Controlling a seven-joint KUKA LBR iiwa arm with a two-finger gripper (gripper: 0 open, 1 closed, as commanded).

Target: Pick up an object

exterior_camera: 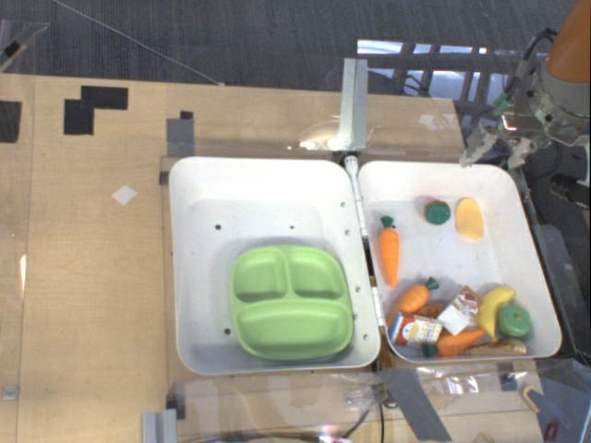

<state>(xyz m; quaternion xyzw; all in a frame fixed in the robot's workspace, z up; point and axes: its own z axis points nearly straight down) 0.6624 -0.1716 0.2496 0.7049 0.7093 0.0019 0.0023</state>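
bins: smooth white plastic | plate: matt green plastic | bench: pale matt wood

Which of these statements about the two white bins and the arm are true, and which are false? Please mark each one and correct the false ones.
1. The green divided plate lies in the left bin. True.
2. The long carrot lies in the left bin. False: it lies in the right bin, near the wall between the bins.
3. The gripper holds the carrot. False: it is above the far right corner of the right bin, with nothing between its fingers.
4. Most toys are heaped at the near end of the right bin. True.
5. The banana lies on the green plate. False: it lies in the right bin beside a green round toy.
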